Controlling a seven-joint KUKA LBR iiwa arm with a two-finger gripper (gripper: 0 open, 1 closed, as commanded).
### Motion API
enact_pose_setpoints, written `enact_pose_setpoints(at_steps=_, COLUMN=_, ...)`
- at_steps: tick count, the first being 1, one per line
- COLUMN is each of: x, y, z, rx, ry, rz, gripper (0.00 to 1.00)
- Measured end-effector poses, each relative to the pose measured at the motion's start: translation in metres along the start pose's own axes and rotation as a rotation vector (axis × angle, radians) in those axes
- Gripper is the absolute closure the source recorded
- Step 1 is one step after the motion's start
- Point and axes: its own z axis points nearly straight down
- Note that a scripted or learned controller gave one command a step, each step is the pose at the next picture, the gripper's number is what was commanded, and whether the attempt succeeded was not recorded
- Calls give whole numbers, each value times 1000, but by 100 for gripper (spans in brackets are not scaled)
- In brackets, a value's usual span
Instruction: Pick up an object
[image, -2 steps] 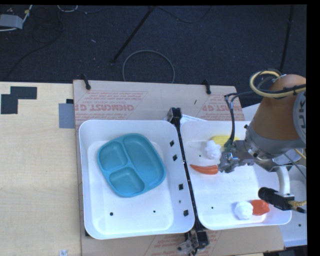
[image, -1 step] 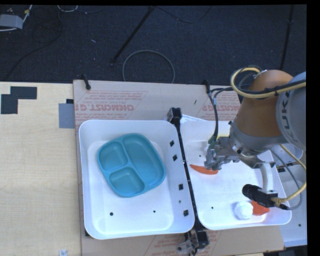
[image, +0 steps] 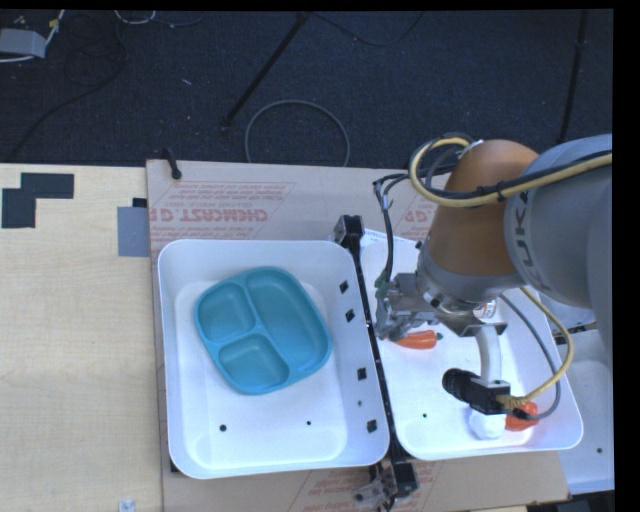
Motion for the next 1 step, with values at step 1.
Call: enact_pose_setpoints(at_steps=1, x=61, y=7, z=-1, rx=-2, ry=0, rz=-2, gripper=100)
